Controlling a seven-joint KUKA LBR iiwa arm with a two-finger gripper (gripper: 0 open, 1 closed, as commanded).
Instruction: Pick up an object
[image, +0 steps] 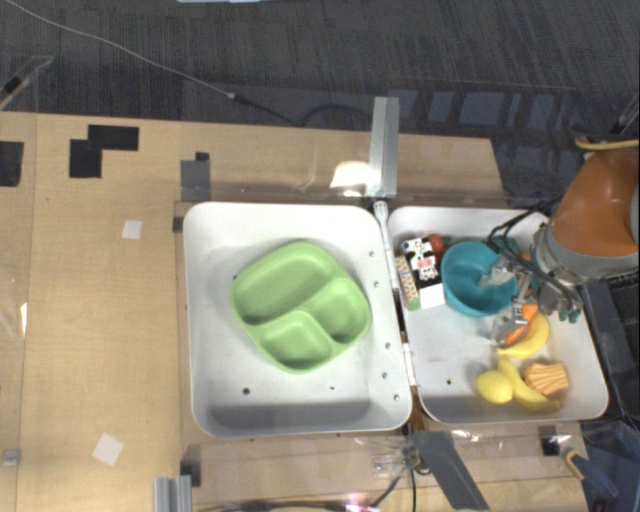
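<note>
Teal bowl (472, 278) in right bin (440, 395), just left of tool (520, 300). Banana (530, 340) just below tool, long axis slanted. Tool grip state: cannot tell, wiring clutter hides it.

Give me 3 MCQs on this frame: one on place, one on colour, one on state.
1. Where is the green plate?
A. left bin
B. right bin
C. on the bench outside the bins

2. What colour is the bowl?
A. red
B. teal
C. white

3. How does the green plate sit?
A. upside down
B. on its edge against a wall
C. right way up, compartments open

Answers:
1 A, it lies in the left bin, alone there.
2 B, the bowl in the right bin is teal, next to the gripper.
3 C, its three hollows face the camera.
</note>
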